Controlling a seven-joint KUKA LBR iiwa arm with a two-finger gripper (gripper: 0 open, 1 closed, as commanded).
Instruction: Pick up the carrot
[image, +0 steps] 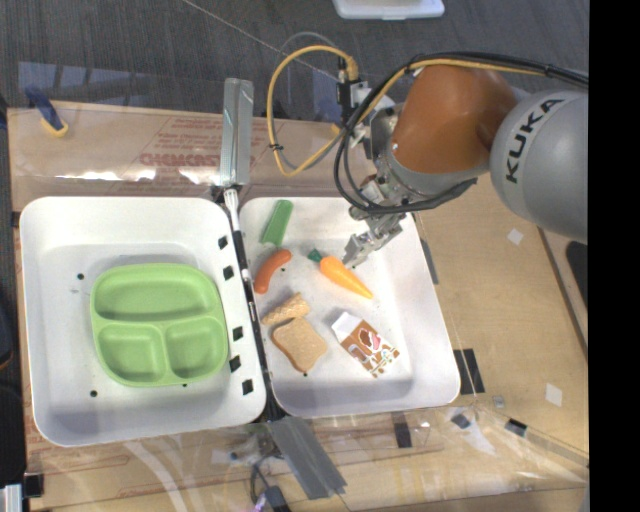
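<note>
The carrot (344, 276) is orange with a green top and lies slanted in the upper middle of the right bin (425, 350). My gripper (362, 247) hangs just above and to the right of the carrot's thick end, its fingertips close to the carrot. Nothing shows between the fingers. The grey arm with its orange band comes in from the upper right.
In the right bin also lie a green cucumber (277, 222), a sausage (271, 269), two bread slices (295, 335) and a small printed packet (366, 344). The left bin (60, 230) holds a green divided plate (157, 324). A yellow cable (290, 100) loops behind the bins.
</note>
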